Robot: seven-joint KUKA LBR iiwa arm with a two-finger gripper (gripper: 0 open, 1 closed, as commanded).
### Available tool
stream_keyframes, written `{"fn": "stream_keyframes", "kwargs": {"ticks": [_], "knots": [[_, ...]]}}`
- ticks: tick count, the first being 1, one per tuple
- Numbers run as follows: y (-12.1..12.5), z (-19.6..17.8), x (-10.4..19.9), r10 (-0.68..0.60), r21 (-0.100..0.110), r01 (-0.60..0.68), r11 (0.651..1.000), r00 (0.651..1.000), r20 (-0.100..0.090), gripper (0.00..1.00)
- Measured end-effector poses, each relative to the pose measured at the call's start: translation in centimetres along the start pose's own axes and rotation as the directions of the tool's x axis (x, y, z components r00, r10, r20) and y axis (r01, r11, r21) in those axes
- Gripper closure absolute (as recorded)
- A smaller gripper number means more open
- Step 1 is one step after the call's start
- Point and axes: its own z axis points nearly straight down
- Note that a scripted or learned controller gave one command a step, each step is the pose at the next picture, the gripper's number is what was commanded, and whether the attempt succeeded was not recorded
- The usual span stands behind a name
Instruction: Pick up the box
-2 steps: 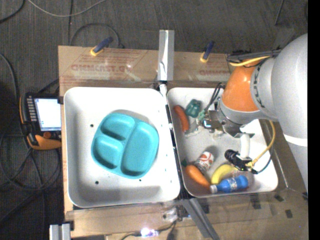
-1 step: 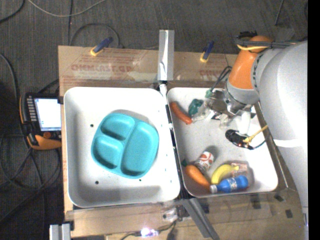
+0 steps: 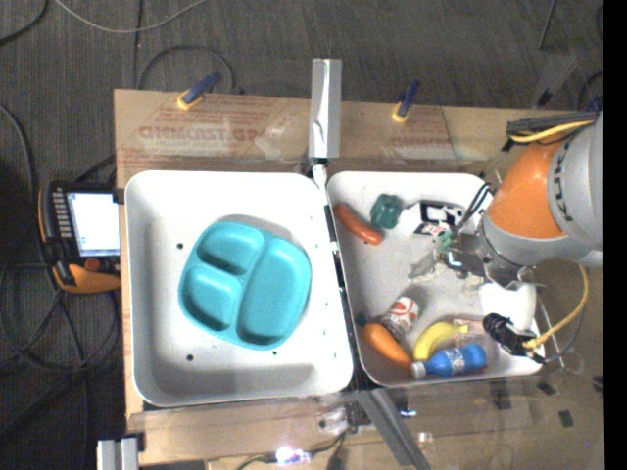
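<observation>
White right bin (image 3: 470,182) crowds the box (image 3: 437,216) against its far rim.

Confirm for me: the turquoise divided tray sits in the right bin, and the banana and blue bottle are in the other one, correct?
Not quite. The camera view shows the turquoise divided tray in the left bin; the banana and blue bottle lie in the right bin.

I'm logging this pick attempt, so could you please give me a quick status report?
Gripper low in the right bin, finger state unclear. Box lies just behind it near the back wall, not held. Green toy and carrot beside it.
</observation>
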Motion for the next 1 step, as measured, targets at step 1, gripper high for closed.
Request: {"fn": "stream_keyframes", "kwargs": {"ticks": [1], "knots": [[-2.66,-0.1,3.54,-0.018,-0.009,0.018,1.0,1.0,0.004,0.0]]}}
